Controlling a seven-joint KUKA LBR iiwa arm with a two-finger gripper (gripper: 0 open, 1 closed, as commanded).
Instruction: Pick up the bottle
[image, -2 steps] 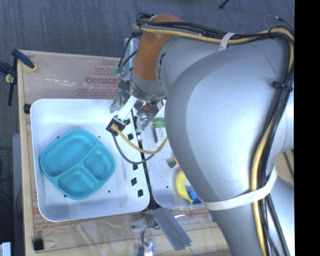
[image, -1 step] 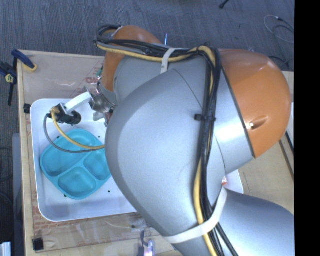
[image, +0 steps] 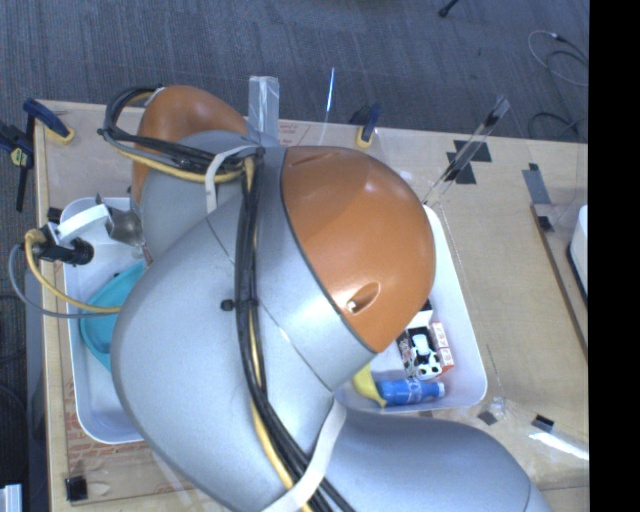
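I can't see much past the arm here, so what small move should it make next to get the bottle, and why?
Probably lift and pull the big grey and orange arm back a little: it covers most of both shallow white bins, and the blue cylindrical bottle lies in the right bin's near corner, beside a yellow object.

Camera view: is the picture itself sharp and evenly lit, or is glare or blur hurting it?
Camera view: lighting is even and soft, with mild sheen on the arm and its orange band; the right bin reads fairly sharp; the arm bulks large, near the lens, and looks slightly soft.
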